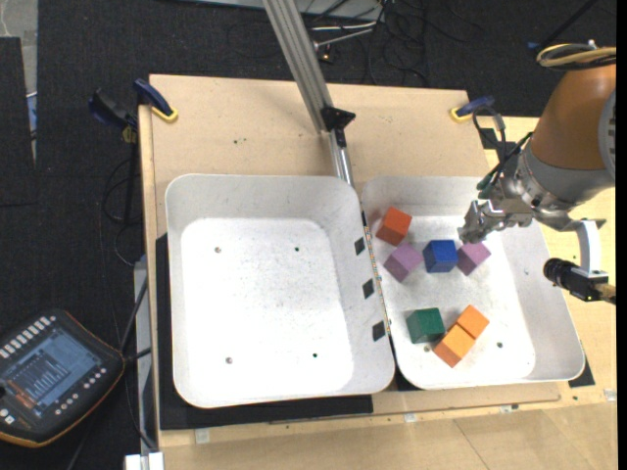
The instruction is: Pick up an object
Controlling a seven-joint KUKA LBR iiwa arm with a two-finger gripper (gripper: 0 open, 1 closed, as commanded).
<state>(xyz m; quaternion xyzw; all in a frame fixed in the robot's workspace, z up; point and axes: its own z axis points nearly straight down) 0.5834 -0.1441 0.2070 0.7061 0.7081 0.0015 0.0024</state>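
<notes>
Approaching is the step in hand: the end effector [477, 227] hangs over the upper part of the right bin [549, 292], on the grey arm [578, 135] that reaches in from 3 o'clock. Its opening cannot be told from the camera view, and no object shows between its tips, so nothing is judged to be held.

Nearest object: a purple cube [474, 257], just beside the end effector at its 6 o'clock. This is the likely target. A blue cube [441, 256] lies just beside that purple cube at 9 o'clock, close enough to crowd one side of a grasp.

Further out:
- a second purple cube [403, 261], at 8 o'clock from the end effector;
- an orange cube [395, 225], at 9 o'clock;
- a green cube [425, 324], at 7 o'clock, well apart;
- two more orange cubes [462, 334], touching each other, at 6 o'clock, well apart.

The left bin [196, 204] lies beyond these at 9 o'clock on the surface [245, 116].

Next move, as a judgement: centre over the near purple cube, descend so the tips straddle it clear of the blue cube, close, then lift.
</notes>
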